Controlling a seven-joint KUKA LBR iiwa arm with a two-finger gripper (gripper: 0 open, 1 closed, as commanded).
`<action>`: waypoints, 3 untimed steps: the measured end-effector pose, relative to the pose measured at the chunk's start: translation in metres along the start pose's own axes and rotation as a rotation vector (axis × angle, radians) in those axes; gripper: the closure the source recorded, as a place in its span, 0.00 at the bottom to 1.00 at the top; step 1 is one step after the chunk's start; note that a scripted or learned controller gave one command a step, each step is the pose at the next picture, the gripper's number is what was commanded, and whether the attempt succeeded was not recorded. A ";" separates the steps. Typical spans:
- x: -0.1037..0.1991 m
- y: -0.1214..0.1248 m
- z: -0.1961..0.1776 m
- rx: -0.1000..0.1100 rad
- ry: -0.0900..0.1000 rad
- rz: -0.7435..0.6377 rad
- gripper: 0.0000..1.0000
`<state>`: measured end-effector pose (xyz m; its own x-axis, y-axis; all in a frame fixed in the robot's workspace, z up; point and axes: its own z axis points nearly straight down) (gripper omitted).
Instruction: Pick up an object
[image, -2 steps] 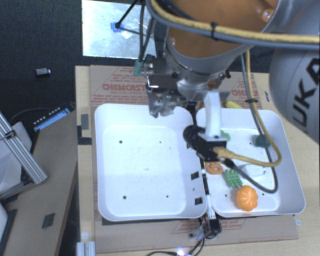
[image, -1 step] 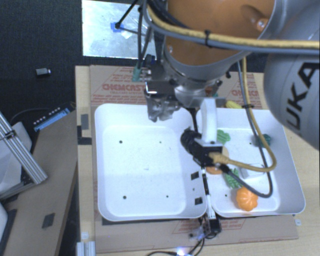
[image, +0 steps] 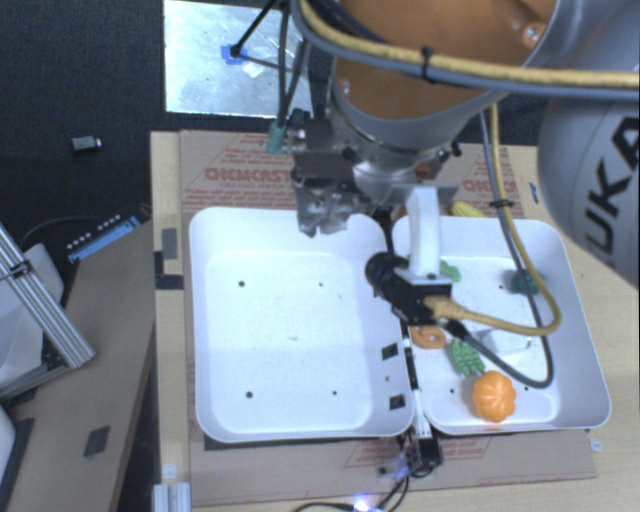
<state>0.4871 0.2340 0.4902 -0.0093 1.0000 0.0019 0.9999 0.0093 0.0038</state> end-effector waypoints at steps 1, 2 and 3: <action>0.000 -0.001 0.004 0.002 -0.001 0.004 1.00; 0.000 -0.001 0.023 0.003 -0.002 0.007 1.00; 0.000 -0.001 0.054 0.005 -0.003 0.008 1.00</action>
